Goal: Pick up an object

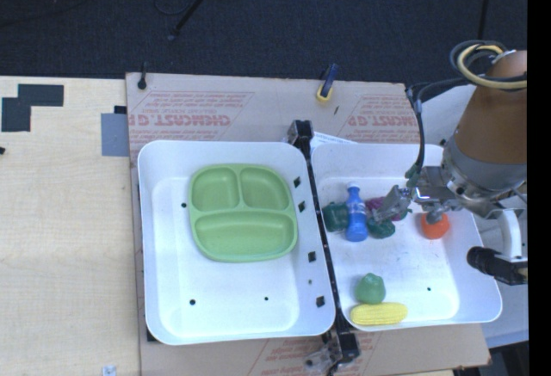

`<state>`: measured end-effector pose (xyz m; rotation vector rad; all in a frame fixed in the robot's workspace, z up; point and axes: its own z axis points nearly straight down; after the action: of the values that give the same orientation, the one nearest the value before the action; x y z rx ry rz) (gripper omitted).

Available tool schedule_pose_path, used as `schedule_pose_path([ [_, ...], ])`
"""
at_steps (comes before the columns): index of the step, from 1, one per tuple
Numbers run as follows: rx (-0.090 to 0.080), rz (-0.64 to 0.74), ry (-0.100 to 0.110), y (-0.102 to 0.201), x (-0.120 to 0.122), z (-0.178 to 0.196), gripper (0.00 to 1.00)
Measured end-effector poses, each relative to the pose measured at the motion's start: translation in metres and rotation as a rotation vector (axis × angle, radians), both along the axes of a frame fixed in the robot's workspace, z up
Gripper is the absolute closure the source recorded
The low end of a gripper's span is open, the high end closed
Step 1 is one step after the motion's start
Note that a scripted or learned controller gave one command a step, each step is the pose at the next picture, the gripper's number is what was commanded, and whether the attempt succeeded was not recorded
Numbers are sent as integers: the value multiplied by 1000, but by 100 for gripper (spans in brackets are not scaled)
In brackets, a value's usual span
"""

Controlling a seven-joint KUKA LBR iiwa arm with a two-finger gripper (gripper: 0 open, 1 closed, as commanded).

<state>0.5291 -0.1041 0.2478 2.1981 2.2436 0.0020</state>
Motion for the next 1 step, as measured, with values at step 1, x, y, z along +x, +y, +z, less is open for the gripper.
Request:
schedule_pose_path([
  [1, 0, -20, 4, -2, -1, -9, 0],
])
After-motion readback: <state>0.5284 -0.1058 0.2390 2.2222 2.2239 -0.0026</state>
